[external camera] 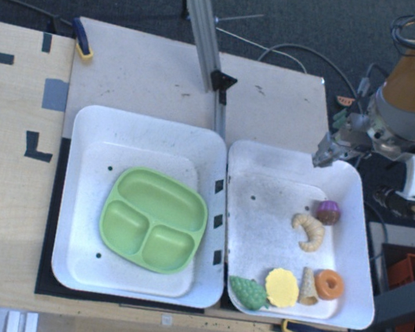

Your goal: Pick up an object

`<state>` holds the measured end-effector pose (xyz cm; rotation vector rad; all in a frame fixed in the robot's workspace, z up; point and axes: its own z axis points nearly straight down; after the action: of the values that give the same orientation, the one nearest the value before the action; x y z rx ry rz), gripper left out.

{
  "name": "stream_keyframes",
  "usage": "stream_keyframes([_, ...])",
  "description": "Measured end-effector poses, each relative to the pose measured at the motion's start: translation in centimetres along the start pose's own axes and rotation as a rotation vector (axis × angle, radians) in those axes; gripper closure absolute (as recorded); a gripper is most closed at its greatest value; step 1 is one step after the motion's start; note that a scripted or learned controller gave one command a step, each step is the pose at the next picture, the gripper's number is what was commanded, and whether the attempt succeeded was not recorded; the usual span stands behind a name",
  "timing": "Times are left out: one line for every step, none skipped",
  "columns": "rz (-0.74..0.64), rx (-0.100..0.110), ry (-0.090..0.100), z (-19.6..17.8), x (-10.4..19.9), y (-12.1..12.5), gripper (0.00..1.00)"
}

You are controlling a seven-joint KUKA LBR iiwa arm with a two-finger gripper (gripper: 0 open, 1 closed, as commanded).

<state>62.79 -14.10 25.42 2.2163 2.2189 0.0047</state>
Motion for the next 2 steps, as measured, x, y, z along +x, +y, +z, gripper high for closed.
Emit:
stream_keyframes([-0.005, 0.008, 0.003, 0.9, 5.7, -1.3, 1.00])
stream_keyframes([-0.005, 0.007, 0.003, 0.5, 10.6, -1.4, 1.00])
